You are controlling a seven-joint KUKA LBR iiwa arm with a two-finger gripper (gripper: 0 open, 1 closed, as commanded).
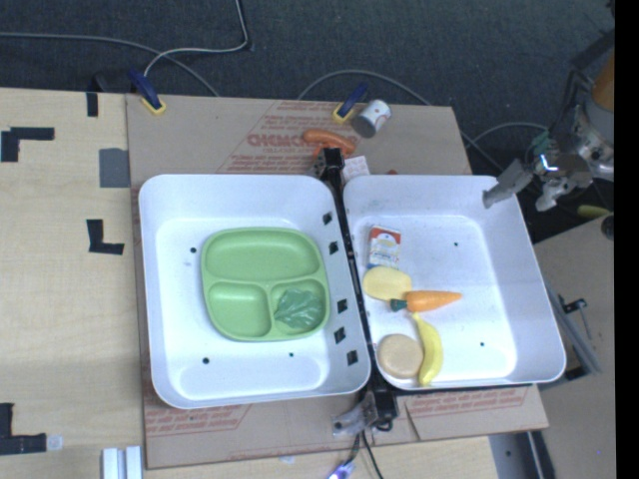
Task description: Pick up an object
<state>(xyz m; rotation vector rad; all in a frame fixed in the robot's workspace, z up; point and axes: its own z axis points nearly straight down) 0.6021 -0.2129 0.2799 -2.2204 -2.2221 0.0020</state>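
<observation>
Camera view, two white bins (160,267) on cardboard-topped bench (200,138), dark carpet behind, claw (529,183) spread beside right bin.

Look past the bins' contents and you've got two white bins side by side, the left bin (160,267) and the right bin (484,267) touching along a seam dotted with black clips (344,257). Both sit on a brown cardboard sheet (250,138) with red print, lying on the pale wooden tabletop (60,317). You can see black tape marks (27,140) on the wood at left. Up top, a blue-and-yellow clamp (148,93) bites the sheet's left corner, and a second clamp (350,105) sits just beside a small grey cylinder (371,117). A thin white cable (243,23) trails over the dark carpet floor (419,18).
</observation>
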